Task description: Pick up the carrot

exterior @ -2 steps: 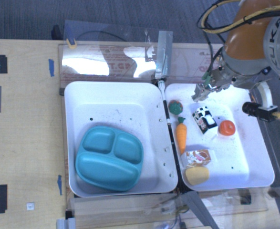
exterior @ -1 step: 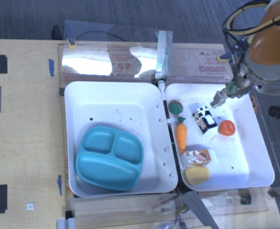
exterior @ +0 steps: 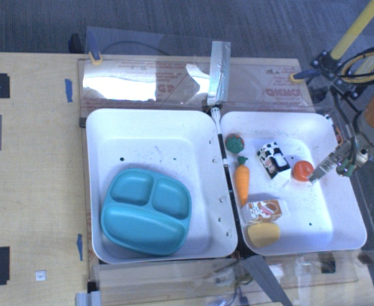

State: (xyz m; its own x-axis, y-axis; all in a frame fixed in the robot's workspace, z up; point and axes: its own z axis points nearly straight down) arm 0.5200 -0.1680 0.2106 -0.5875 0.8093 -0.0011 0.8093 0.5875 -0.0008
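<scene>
The carrot (exterior: 242,180) is orange with a green top. It lies lengthwise at the left side of the right bin (exterior: 346,218), close to the wall between the bins. My gripper (exterior: 321,169) reaches in low from the right edge of that bin. Its tip is right beside a red tomato (exterior: 301,169), well to the right of the carrot. I see nothing held in it.
In the right bin are also a green and red ball (exterior: 235,143), a black and white cow figure (exterior: 273,159), a small printed packet (exterior: 263,210) and a yellow piece (exterior: 263,233). A blue divided plate (exterior: 147,211) lies in the left bin (exterior: 110,132).
</scene>
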